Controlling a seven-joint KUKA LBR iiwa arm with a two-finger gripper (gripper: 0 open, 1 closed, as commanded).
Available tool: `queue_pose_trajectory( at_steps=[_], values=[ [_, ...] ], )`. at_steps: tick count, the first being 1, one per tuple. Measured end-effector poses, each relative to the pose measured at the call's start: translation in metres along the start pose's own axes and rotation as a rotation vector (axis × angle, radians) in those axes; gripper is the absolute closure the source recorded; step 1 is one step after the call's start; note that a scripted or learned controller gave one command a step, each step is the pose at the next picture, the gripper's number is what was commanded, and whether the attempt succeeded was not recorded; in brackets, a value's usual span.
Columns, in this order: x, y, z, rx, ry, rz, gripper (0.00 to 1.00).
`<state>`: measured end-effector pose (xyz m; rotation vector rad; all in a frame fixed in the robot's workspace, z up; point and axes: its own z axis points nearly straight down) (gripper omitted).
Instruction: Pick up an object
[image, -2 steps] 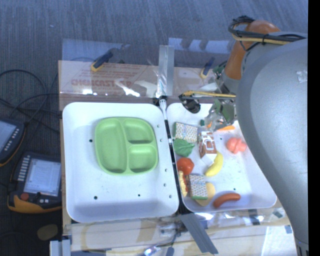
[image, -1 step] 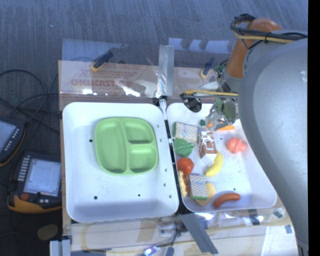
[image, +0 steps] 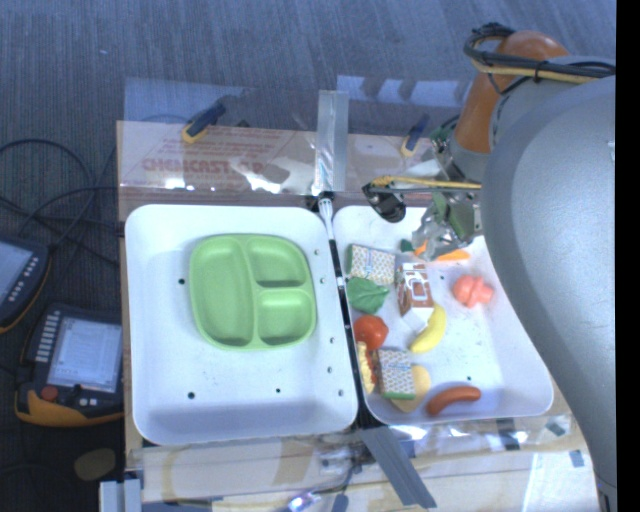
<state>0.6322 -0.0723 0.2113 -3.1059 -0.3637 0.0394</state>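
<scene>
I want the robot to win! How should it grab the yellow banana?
Probably at the middle of the banana, coming straight down from above, fingers closing across its narrow width. It lies flat and slanted in the right bin, with the red carton close at its top end.

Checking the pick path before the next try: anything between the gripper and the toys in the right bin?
Nothing visible blocks it. The gripper hangs over the far end of the right bin, close above the carrot. The other toys, such as the banana and sausage, lie open from above.
</scene>
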Motion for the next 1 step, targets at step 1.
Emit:
queue_pose_trajectory(
  at_steps=[1],
  values=[
    [-0.0007,-0.0003,-0.0073,0.003,-0.005,-0.006,1.00]
  ],
)
